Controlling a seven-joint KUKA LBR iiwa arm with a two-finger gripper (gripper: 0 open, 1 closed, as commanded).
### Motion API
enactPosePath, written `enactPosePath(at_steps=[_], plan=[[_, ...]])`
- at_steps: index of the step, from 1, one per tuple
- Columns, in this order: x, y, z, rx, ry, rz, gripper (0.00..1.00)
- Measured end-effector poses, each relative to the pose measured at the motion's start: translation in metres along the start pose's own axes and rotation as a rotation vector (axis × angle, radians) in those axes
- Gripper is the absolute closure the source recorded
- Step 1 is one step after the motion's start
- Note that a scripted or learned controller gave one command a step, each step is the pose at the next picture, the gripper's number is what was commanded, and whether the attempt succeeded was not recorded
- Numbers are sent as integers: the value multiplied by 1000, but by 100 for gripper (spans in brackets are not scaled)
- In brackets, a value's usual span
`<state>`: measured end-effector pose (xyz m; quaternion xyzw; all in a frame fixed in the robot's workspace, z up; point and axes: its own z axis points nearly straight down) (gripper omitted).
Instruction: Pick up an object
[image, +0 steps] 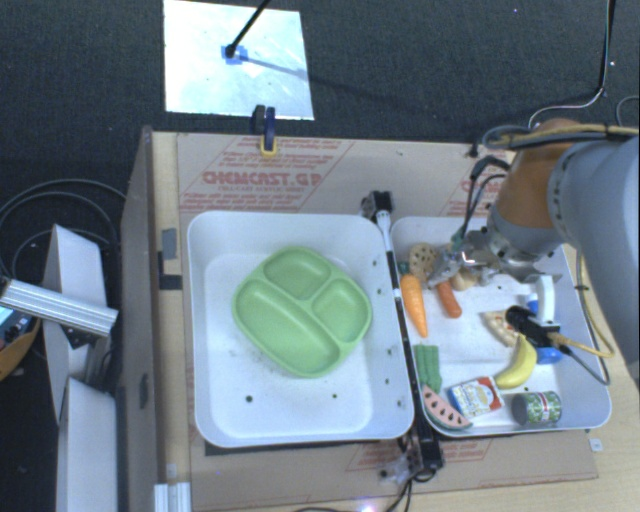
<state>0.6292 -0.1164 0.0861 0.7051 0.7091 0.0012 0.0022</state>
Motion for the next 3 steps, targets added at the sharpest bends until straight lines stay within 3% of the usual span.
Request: enactPosePath(at_steps=[1, 2, 3], plan=[[17, -3, 1, 3, -2, 0, 0], [17, -2, -9, 1, 0, -1, 100], [70, -31, -104, -3, 3, -3, 100]])
